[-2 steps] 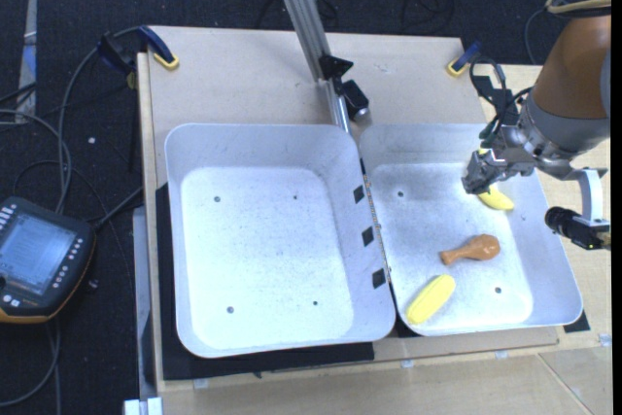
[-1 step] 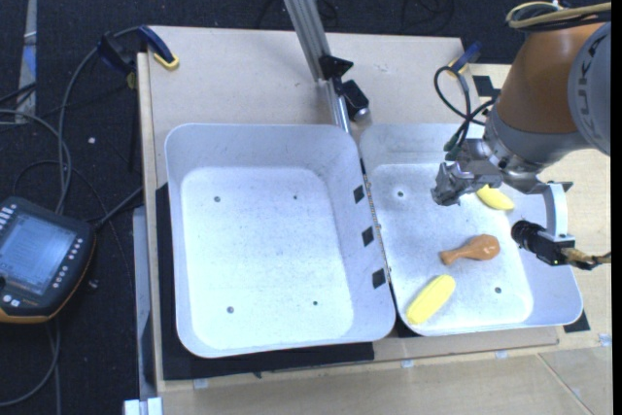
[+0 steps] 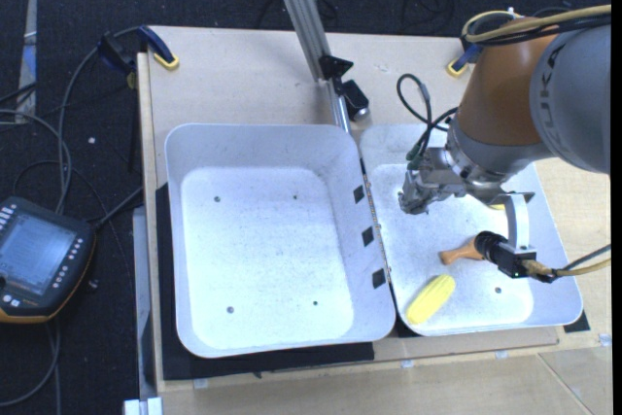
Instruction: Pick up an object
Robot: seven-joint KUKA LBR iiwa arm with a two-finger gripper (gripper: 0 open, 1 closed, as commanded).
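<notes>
Bench edge runs pale around both bins. A yellow clamp sits at its far left corner, and another one at the far right.

Left bin: rim fully in view, floor plain white with a few dark dots. This is the widest open ground in the scene.

Right bin: smaller showing, since the arm covers its far right part. The two bins meet at a shared edge, with small black clips spaced along it.

A slanted metal rail comes down from the far side and ends at the far end of that shared edge.

Gripper is over the far left part of the right bin, close to the shared edge (little room on that side). Whether it is spread or pressed together cannot be told from this angle. Nothing is seen gripped.

Contents, right bin:
- yellow object, corn-shaped, lying at a slant against the near left wall, well nearer than the gripper.
- orange-brown object, stubby, just beyond and to the right of the yellow one; its right end is covered by the robot.

Open white floor shows along the near right of this bin.

On the dark floor to the left of the bench lies a handheld control pendant.
</notes>
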